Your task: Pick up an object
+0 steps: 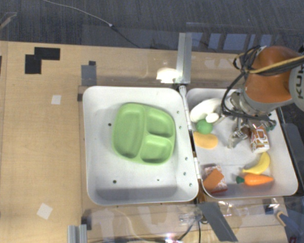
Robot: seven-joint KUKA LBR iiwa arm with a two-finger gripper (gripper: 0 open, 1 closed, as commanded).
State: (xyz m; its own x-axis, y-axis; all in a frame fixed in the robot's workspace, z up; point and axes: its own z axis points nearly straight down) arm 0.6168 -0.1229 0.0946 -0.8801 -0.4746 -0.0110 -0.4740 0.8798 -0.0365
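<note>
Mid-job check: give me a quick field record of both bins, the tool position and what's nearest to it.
left bin: holds a green sectioned plastic plate
right bin: toy foods: yellow banana, orange carrot, green round fruit, yellow oval piece, white rounded object, brown-and-white carton
tool: low over the right bin's middle
nearest item: the carton, just to its right
grasp: cannot tell

A green divided plate [143, 132] lies in the left bin [99, 186], while the gripper [239, 134] hangs low in the right bin [289, 178] among a carton [259, 138], banana [260, 164], carrot [256, 179] and green ball [204, 127].
</note>
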